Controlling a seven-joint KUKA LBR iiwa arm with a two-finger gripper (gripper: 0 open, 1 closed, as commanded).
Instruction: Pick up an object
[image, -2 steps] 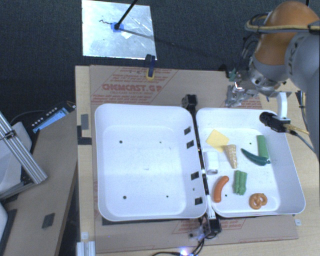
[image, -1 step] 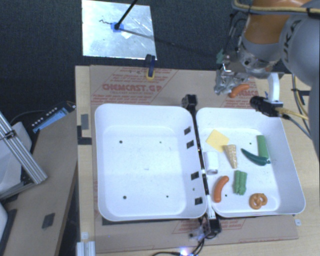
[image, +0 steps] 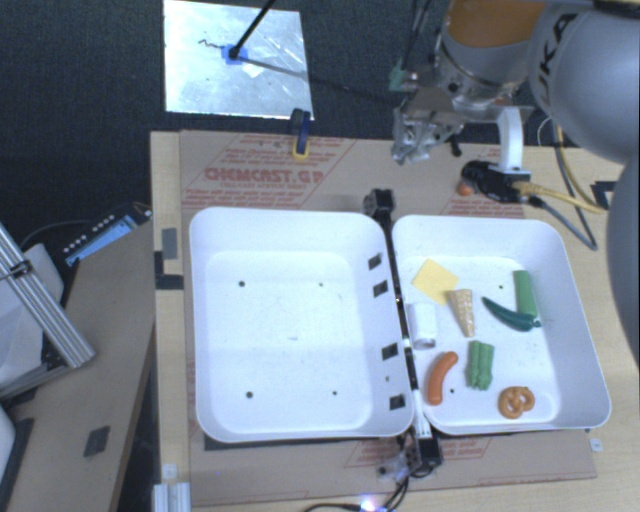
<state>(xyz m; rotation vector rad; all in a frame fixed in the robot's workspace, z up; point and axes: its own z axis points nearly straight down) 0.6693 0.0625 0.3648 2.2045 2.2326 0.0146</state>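
The arm is hanging high above the far edge of the bench, its orange band and grey wrist sitting beyond the far rim of the right bin (image: 560, 240). The gripper (image: 415, 145) is pointing down over the bare cardboard past that rim, with nothing between its tips; whether it is spread or pressed together I cannot tell from this angle.

All the candidates are lying in the right bin. A yellow cheese slice (image: 436, 279) is sitting near the bin's left wall, towards the far side. A cone-shaped piece (image: 462, 310) is lying just beside it, towards the near edge. A dark green pepper (image: 511, 315) is resting just right of the cone, its tip meeting a lighter green stick (image: 524, 290) standing along the far-to-near line. Towards the near rim, an orange sausage (image: 440, 377) is lying beside a green bean bundle (image: 480, 364), and a pretzel (image: 516, 402) is sitting closest to the near right corner. A small white block (image: 424, 322) is lying against the left wall.

The left bin (image: 215, 240) is carrying nothing I can make out.

This looks like the approach step, with no pick begun. The next move is calling for the gripper to travel over the right bin and descend on one item; the sausage or pretzel, lying apart from neighbours, seems the cleaner choice.
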